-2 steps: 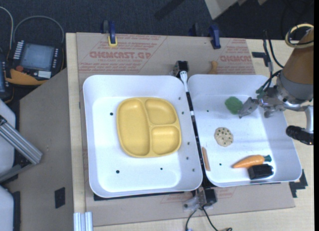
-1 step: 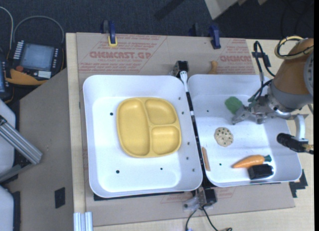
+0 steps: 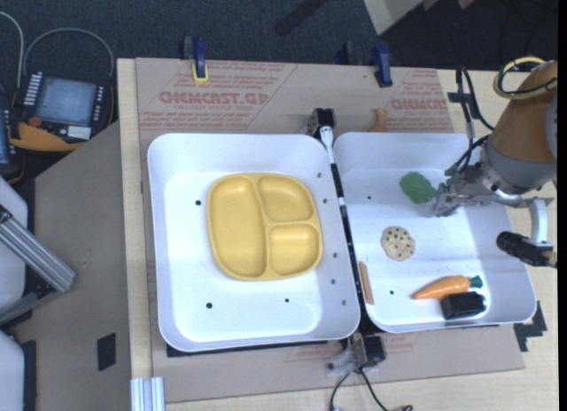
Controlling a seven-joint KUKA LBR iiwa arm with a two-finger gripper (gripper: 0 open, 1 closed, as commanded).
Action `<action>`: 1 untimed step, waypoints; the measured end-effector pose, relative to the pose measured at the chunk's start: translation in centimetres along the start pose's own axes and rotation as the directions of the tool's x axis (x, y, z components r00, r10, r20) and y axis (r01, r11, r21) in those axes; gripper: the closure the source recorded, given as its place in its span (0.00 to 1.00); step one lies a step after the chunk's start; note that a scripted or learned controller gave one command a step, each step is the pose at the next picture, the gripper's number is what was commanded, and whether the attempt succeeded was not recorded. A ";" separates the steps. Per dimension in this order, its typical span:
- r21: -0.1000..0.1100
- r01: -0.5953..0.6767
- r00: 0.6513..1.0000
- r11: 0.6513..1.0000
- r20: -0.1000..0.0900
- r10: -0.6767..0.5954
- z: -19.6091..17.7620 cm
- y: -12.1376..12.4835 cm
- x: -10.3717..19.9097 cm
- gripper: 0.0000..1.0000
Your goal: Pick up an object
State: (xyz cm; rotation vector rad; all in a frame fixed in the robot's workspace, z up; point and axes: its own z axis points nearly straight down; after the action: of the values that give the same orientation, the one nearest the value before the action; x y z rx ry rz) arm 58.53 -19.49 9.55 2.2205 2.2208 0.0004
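In the right bin (image 3: 381,157) lie a green rounded object (image 3: 416,187), a chocolate-chip cookie (image 3: 398,243), an orange carrot with a green top (image 3: 443,287) and a black block (image 3: 463,306). My gripper (image 3: 445,202) hangs low over the right bin, just right of the green object and very close to it. Nothing shows between its fingers from this angle. The cookie sits below and to the left of the gripper. The carrot and black block rest near the bin's front edge.
The left bin (image 3: 177,223) holds a yellow three-compartment plate (image 3: 264,225). A divider rail (image 3: 337,197) runs between the bins. The arm's orange band (image 3: 523,130) comes in from the right. Blue clamps (image 3: 200,57) stand on the cardboard at the back.
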 end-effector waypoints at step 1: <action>-0.005 0.002 1.000 1.000 0.001 -0.001 -4.8 0.4 0.8 1.00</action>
State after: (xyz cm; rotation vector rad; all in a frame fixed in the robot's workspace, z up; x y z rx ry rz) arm 58.94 -18.67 14.33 2.2158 2.2194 0.0040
